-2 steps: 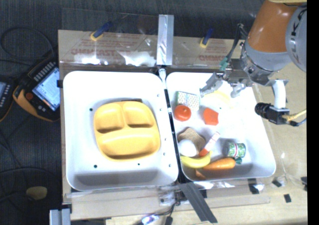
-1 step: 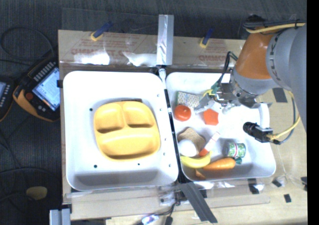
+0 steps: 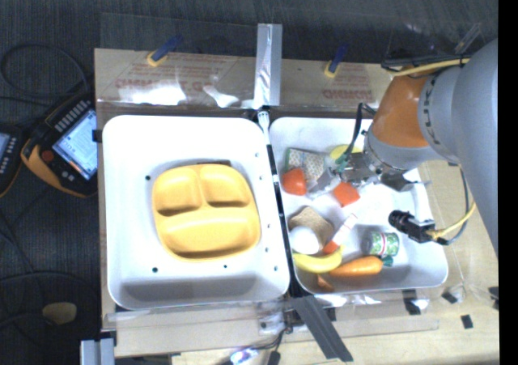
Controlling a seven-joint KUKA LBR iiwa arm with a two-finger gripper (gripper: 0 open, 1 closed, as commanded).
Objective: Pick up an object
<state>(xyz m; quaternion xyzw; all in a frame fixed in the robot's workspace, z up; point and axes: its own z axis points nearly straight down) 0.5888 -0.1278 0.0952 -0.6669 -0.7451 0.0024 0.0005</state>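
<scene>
The gripper (image 3: pixel 346 167) hangs low in the right bin (image 3: pixel 429 274), near its far edge; whether it is clenched or released, I cannot tell, and nothing shows between its tips. Closest to it is a small red piece (image 3: pixel 346 193), just on the near side of it and toward the bin's middle. A tomato (image 3: pixel 295 181) lies to its left, by the wall shared with the left bin (image 3: pixel 121 193), where a yellow tray (image 3: pixel 206 210) sits. Farther off, along the near edge, lie a banana (image 3: pixel 317 261) and a carrot (image 3: pixel 356 267), both with their long axes running left to right, and a can (image 3: pixel 380 243). The red piece looks the likeliest target: a short drop toward the near side.
</scene>
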